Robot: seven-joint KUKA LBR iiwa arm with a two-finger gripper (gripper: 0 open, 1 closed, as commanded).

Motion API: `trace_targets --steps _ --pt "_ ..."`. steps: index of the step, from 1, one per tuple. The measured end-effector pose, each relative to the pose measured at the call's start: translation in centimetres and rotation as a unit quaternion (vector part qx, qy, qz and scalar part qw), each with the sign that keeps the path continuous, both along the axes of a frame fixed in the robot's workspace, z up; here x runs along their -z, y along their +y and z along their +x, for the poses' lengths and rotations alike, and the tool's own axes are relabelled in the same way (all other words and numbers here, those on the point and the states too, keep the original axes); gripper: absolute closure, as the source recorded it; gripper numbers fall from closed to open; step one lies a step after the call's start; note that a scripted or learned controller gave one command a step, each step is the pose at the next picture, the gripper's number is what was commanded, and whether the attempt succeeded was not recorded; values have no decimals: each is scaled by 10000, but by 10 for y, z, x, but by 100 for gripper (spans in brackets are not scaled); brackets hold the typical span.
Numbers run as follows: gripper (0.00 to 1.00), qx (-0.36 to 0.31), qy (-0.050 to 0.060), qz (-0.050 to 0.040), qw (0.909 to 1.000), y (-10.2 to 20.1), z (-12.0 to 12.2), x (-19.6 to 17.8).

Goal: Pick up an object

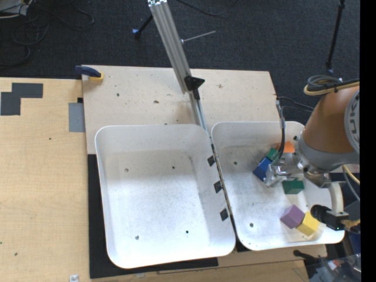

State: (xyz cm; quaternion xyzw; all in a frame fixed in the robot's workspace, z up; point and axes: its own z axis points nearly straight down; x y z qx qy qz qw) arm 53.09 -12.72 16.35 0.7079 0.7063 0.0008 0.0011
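Right bin [247,228] holds everything. Arm [332,128] is down inside it, gripper [274,175] low among the blocks; can't tell its state. Blue block [262,170] touches its left side, green block [292,187] just right, purple block [292,217] and yellow block [308,226] nearer the front.
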Motion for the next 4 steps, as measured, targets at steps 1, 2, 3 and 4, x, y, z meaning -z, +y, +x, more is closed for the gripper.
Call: trace_targets --steps 1,2,3,4 --pt "100 -15 -7 -2 10000 -4 1 -63" --pt "100 -19 1 -1 10000 -5 1 -104" --pt "100 -37 33 16 10000 55 0 -89" --pt "100 -35 29 16 10000 115 5 -89"
